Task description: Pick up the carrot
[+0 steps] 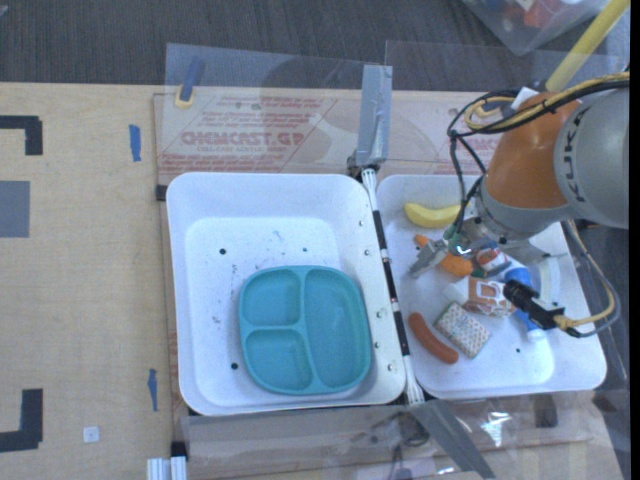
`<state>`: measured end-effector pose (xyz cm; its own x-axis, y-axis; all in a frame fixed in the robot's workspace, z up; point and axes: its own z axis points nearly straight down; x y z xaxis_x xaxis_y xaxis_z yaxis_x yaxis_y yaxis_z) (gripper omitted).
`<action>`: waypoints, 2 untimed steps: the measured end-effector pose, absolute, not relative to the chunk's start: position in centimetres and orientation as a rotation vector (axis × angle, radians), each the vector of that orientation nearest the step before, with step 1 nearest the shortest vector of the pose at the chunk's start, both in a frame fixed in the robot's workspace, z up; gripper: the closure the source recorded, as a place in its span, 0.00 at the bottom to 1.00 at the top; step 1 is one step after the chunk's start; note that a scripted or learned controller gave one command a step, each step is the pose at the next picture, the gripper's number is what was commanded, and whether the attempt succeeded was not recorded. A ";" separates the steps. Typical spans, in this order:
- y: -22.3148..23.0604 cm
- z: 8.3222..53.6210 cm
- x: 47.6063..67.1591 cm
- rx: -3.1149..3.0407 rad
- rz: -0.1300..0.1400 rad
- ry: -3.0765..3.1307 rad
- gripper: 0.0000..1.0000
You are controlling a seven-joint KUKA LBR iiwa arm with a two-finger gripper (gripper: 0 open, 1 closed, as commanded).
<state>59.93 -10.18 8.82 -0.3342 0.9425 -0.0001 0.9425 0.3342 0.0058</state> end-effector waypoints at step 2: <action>-6.0 21.9 58.9 1.640 0.002 2.675 1.00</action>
